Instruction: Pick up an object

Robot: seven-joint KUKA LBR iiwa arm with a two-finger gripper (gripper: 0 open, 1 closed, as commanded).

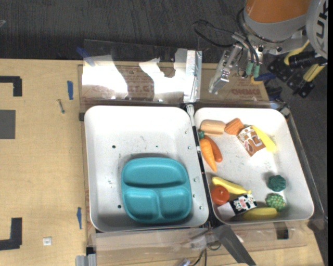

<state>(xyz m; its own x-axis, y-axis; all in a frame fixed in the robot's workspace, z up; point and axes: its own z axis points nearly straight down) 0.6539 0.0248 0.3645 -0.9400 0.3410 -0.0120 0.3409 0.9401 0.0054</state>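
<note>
White bins (104, 124), arm (276, 15) cropped at top, pincer (225, 72) tips indistinct

Grey arm (317, 21), orange band (273, 11), black cables, silvery metal tool (225, 72).

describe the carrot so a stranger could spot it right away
Look in the right-hand white bin, along its left wall beside the divider. The carrot lies there below a tan bread roll: a long orange cone tapering downward, the only pointed orange piece.
</note>
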